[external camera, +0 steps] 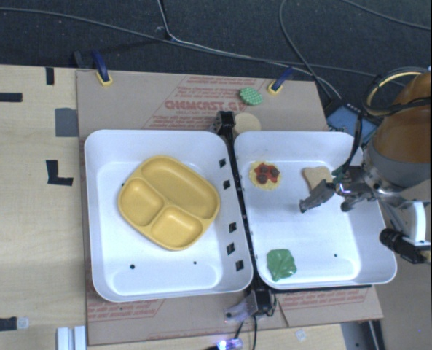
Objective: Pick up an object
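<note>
Two spread fingers of the pincer (pixel 333 198) hover beside toast (pixel 315 174).

bench (pixel 26 195): wood, black marks | on it: cardboard sheet (pixel 194 100) | two white bins (pixel 99 195), side by side

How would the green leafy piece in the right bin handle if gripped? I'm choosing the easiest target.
The green piece looks low and crinkled like a toy lettuce leaf, so it is probably light and may flex when pinched. It lies flat near the right bin front wall, so it seems unlikely to roll, though it could slide on the smooth floor.
</note>
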Controlling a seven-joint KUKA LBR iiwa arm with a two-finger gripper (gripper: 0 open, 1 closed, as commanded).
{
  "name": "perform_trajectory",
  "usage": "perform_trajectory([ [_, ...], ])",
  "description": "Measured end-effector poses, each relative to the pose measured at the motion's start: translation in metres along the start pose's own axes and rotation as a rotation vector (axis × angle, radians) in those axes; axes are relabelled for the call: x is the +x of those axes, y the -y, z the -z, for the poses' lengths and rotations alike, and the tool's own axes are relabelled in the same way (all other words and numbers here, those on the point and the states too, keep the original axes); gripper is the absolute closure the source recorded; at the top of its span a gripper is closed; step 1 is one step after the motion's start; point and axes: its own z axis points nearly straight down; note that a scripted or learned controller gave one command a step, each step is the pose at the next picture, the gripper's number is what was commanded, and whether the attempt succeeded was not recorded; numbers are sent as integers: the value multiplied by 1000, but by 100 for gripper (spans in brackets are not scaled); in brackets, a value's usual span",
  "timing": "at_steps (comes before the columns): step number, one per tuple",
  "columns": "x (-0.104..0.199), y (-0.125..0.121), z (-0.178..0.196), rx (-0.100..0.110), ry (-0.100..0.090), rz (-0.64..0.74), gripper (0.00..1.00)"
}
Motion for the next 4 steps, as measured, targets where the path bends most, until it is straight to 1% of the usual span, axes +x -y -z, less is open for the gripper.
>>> perform_trajectory([
  [1, 0, -4, -44, 3, 0, 0, 0],
  [2, 10, -2, -92, 5, -1, 0, 0],
  [3, 10, -2, -129, -2, 2, 0, 0],
  [4, 10, -3, -117, -4, 3, 0, 100],
])
